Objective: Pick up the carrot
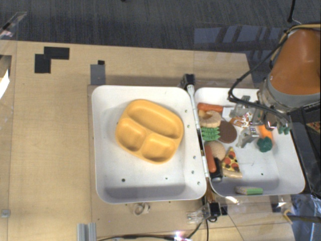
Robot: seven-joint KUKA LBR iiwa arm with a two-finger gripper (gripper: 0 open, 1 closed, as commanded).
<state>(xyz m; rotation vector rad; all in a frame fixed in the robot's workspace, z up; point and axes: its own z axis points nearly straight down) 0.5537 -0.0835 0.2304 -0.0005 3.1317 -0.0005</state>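
No writing is legible anywhere. The carrot [266, 131], orange with a green top, lies in the right bin [296, 179], just beside the gripper [249, 129]; I cannot tell how the gripper is set. A yellow divided tray [149, 130] sits in the left bin [103, 149].

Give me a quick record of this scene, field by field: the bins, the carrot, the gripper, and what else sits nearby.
left bin: holds a yellow divided plate
right bin: holds toy foods along its left side
carrot: orange, in the right bin, beside the gripper
gripper: low over the right bin, next to the carrot
nearby: green broccoli piece, pizza slice
carrot lifted: not evident
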